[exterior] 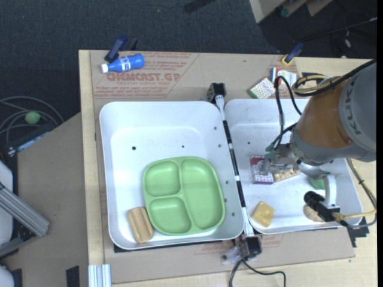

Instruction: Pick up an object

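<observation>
In the right bin (257,118), a small red and white packet (261,171) lies near the left wall. A tan, flat piece (288,174) sits just to its right. My gripper (279,158) hangs low over these two, at the end of the grey and orange arm (326,124) coming in from the right. A yellow-tan block (262,214) rests at the bin's front left corner. A bit of something green (318,183) peeks out under the wrist. Nothing can be seen held.
The left bin (149,124) holds a green divided plate (182,194) and a tan block (139,224) at its front left. On the bench behind the bins lie a blue and white bottle (124,63) and a patterned card (262,89).
</observation>
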Controlling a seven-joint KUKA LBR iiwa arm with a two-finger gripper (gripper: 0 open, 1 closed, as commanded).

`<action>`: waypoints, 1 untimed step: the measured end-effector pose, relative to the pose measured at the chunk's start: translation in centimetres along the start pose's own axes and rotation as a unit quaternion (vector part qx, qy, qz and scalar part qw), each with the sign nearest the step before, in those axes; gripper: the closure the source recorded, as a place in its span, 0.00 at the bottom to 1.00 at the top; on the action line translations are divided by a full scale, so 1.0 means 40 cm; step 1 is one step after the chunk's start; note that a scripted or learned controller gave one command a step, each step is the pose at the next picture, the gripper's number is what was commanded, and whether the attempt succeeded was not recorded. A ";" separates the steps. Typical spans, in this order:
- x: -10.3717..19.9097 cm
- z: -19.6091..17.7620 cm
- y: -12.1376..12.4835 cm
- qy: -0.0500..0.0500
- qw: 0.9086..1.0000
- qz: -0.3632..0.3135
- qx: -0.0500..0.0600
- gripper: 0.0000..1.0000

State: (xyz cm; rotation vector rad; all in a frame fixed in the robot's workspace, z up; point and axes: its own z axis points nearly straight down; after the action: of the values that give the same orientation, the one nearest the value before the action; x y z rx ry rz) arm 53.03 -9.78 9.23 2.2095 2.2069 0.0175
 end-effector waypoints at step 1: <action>0.000 0.009 -0.006 0.000 1.000 0.000 0.004 0.00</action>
State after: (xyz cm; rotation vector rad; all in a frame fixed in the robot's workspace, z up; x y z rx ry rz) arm 52.79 -9.80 8.86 2.2144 2.2099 0.0098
